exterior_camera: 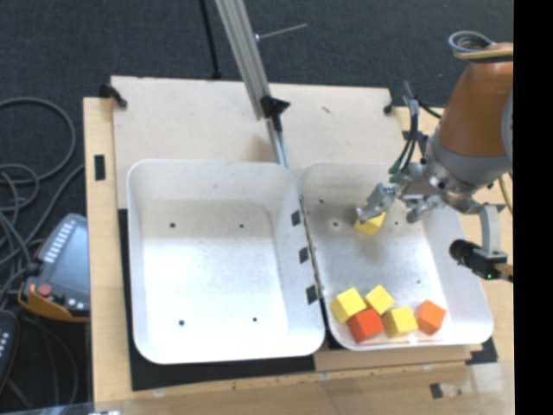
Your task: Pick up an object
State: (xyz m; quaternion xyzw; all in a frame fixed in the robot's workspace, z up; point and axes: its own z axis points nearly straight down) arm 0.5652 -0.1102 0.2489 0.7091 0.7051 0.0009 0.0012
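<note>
My gripper (390,214) hangs over the back of the right bin (393,262), reaching in from the right. Its two fingers stand spread apart, so it is open. A small yellow block (370,224) lies just under the tip of the left finger (376,204), at its outer side and not between the two fingers. Near the bin's front wall sits a cluster of blocks: a yellow one (349,303), a second yellow one (379,298), a third yellow one (400,321), a red-orange one (366,324) and an orange one (430,316).
The left bin (216,258) lies beside the right one, sharing a middle rim. A slanted aluminium bar (251,59) rises from the bench behind the bins' junction. Cables and a handheld pendant (60,266) lie on the floor at the left.
</note>
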